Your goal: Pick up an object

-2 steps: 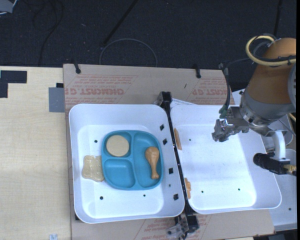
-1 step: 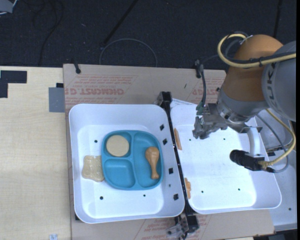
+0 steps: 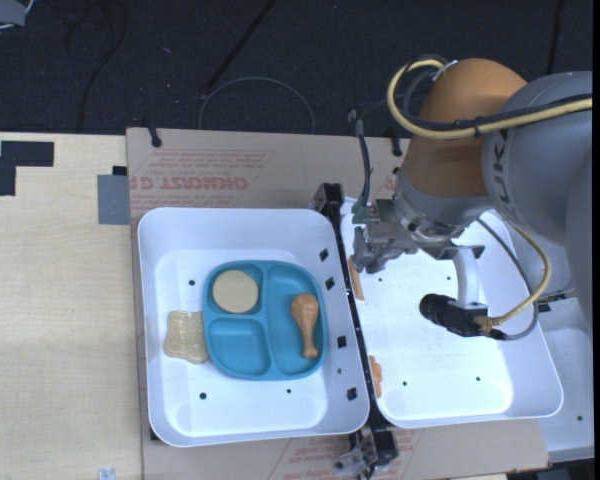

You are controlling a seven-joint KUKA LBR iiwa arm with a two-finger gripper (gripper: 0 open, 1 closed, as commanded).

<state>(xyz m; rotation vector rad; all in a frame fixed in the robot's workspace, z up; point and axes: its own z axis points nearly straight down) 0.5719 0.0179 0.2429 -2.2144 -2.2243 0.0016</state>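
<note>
A blue tray [image 3: 248,353] with three compartments lies in the left bin [image 3: 170,238]. A drumstick [image 3: 306,323] sits in the tray's right compartment, its thick end toward the far side. A round tan patty [image 3: 234,291] rests in the far left compartment, and the near left compartment holds nothing visible. A pale, flat, bumpy piece of food [image 3: 186,336] lies on the bin floor, touching the tray's left edge.

The gripper [image 3: 365,260] hangs over the far left corner of the right bin [image 3: 480,393], just beside the divider between the two bins and apart from all the food. Whether it is spread or pressed together cannot be told, as the wrist hides it. A small orange thing [image 3: 376,376] lies by the divider at the near side.
</note>
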